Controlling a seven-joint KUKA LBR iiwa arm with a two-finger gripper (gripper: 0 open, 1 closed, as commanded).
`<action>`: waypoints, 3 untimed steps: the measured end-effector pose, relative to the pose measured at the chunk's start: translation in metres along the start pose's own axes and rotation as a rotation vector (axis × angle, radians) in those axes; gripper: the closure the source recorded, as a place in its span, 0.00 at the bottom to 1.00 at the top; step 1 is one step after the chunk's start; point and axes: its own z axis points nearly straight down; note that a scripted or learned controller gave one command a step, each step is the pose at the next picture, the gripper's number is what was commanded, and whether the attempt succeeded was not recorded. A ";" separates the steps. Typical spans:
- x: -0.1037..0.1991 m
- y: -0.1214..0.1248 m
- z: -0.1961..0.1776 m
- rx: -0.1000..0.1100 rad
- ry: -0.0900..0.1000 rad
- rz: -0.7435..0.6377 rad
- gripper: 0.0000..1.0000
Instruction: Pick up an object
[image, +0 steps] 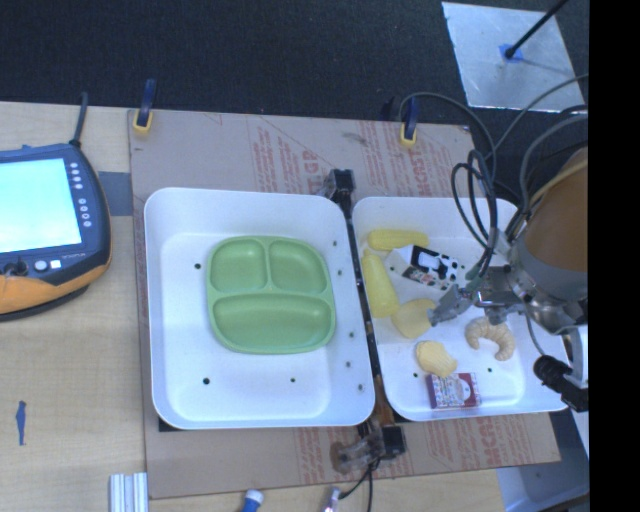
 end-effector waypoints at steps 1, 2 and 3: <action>0.005 -0.017 0.105 0.000 0.001 0.001 0.00; 0.003 -0.016 0.094 -0.001 -0.001 -0.001 1.00; 0.068 0.033 0.003 -0.002 0.002 0.001 1.00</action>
